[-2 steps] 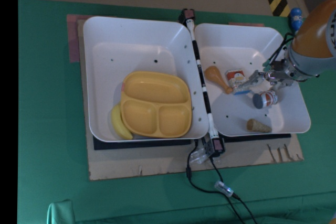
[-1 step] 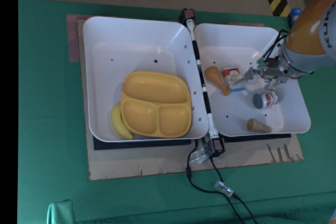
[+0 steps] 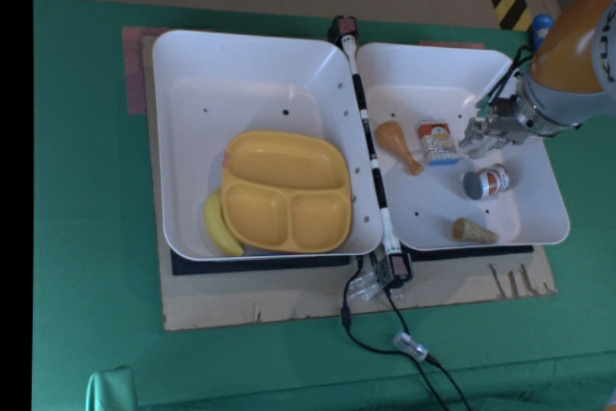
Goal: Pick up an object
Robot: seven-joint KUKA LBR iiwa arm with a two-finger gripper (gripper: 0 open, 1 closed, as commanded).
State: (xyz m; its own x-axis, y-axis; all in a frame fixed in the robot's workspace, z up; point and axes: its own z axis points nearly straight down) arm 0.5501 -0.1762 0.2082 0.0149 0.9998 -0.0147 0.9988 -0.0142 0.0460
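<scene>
Both bins – left [image 3: 183, 72] & right [image 3: 539, 207] – are looking like smooth white plastic w/ a soft sheen. Divided yellow tray [image 3: 286, 190] is reading as glossy plastic; banana [image 3: 219, 228] beside it is looking smooth, plasticky too. Green cover [image 3: 87, 284] is showing as matt cloth. Brown sheet [image 3: 289, 298] under the bins is looking like rough matt cardboard. Small can [image 3: 485, 181] is glinting like metal. Arm's orange shell [image 3: 576, 48] is shining, smooth.

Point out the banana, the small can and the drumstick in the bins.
banana [image 3: 219, 228]: camera view, on its yellow middle beside the tray.
small can [image 3: 486, 182]: camera view, on its side wall.
drumstick [image 3: 392, 137]: camera view, on its thick end.
</scene>
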